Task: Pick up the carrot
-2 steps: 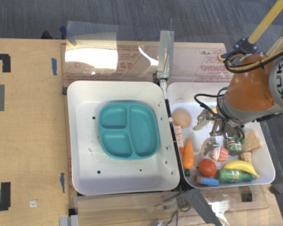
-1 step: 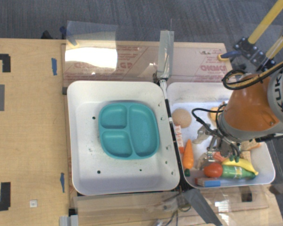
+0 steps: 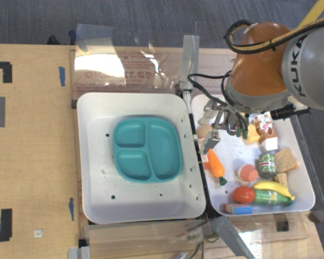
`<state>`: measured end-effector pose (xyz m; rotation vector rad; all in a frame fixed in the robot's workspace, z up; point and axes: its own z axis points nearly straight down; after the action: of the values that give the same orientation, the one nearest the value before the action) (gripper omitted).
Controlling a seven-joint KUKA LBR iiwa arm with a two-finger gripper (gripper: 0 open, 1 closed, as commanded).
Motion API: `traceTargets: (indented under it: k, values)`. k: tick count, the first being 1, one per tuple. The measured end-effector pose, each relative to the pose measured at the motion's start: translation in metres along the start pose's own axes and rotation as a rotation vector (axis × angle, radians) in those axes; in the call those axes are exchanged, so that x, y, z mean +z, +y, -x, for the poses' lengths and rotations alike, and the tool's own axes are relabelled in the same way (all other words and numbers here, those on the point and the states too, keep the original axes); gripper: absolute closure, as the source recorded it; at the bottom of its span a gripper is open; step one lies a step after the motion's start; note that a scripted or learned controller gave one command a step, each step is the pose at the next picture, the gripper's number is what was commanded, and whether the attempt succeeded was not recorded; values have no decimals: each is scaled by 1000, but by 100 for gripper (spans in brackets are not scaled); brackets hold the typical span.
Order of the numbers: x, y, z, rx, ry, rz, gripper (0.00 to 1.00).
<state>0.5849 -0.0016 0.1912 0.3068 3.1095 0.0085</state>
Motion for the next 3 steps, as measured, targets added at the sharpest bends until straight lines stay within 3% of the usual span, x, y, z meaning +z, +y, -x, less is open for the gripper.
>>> traceTargets:
  k: [1, 2, 3]
  values:
    - [4, -70, -36, -51, 13, -8, 0]
    - [100, -100, -29, -507, 0, -6, 0]
    - [99, -107, -68, -513, -1, -4, 0]
